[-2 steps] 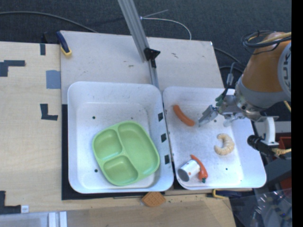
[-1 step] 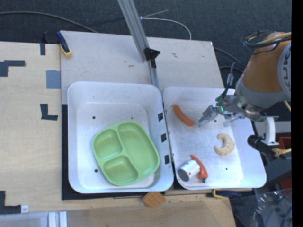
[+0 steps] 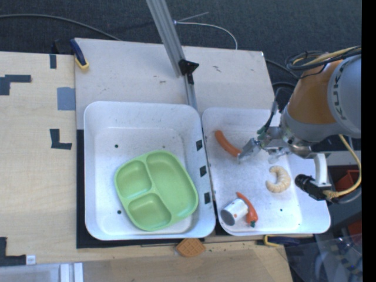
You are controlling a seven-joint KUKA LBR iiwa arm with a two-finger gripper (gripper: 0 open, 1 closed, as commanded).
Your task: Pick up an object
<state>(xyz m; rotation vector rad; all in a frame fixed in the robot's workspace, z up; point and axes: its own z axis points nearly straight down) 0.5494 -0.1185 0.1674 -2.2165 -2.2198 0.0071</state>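
The right bin [image 3: 305,219] holds an orange sausage [image 3: 225,143] at its upper left, a pale croissant [image 3: 278,179] at the right, and a small red-orange carrot [image 3: 248,207] lying against a white cup [image 3: 234,212] tipped on its side at the front. My gripper [image 3: 247,151] hangs low over the right bin, just at the sausage's right end and left of the croissant. The grey arm with its orange band [image 3: 317,101] reaches in from the right behind it.
The left bin [image 3: 100,122] holds a green divided plate [image 3: 155,190]. A slanted metal pole [image 3: 167,31] ends at a black clamp [image 3: 188,67] above the bins' shared wall. A brown waffle-like piece [image 3: 189,247] lies outside the front rims. Cables trail at the right.
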